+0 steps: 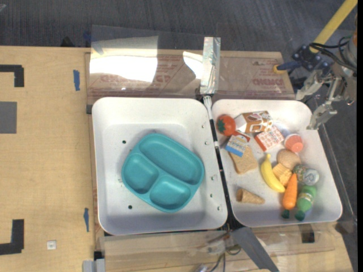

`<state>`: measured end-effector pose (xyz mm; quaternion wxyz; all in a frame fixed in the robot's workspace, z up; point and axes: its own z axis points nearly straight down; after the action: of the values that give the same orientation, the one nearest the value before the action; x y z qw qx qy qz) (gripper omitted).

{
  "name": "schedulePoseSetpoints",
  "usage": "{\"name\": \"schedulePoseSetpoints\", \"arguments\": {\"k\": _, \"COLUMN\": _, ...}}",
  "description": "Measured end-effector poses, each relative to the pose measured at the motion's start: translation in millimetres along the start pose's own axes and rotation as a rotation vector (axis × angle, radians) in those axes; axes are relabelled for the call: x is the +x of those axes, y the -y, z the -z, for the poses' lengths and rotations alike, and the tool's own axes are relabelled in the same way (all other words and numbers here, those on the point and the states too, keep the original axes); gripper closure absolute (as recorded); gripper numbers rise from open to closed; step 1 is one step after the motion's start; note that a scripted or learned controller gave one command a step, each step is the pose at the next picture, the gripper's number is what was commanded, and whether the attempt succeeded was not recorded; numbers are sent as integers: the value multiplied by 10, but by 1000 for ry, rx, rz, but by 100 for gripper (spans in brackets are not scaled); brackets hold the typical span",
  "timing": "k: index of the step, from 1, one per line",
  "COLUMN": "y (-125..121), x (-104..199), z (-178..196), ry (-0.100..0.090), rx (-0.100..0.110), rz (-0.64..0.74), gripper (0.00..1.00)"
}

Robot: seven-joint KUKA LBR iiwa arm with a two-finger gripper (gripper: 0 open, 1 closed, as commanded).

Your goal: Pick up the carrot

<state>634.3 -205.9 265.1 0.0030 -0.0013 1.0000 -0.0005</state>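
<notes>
Carrot (290,192) lying in the right bin (332,204) near its front right corner, tip toward the front rim, touching a banana (271,175) and a green bottle (304,200). Teal tray (163,171) in the left bin (108,123). Tool (322,107) poised over the right bin's back right corner, grip state impossible to tell.
</notes>
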Motion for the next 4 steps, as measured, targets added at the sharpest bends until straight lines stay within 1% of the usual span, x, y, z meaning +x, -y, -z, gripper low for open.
{"name": "schedulePoseSetpoints", "arguments": {"k": 1, "y": -104, "x": -38, "z": -1697, "ry": -3, "rx": -1, "rz": -29, "gripper": 0}}
{"name": "schedulePoseSetpoints", "arguments": {"k": 2, "y": -330, "x": 968, "z": -1759, "ry": 0, "rx": -1, "rz": -137, "gripper": 0}}
{"name": "schedulePoseSetpoints", "arguments": {"k": 3, "y": -376, "x": 1477, "z": -1737, "ry": 15, "rx": 3, "rz": -125, "gripper": 0}}
{"name": "schedulePoseSetpoints", "arguments": {"k": 4, "y": -475, "x": 640, "z": -1758, "ry": 6, "rx": 1, "rz": -2, "gripper": 0}}
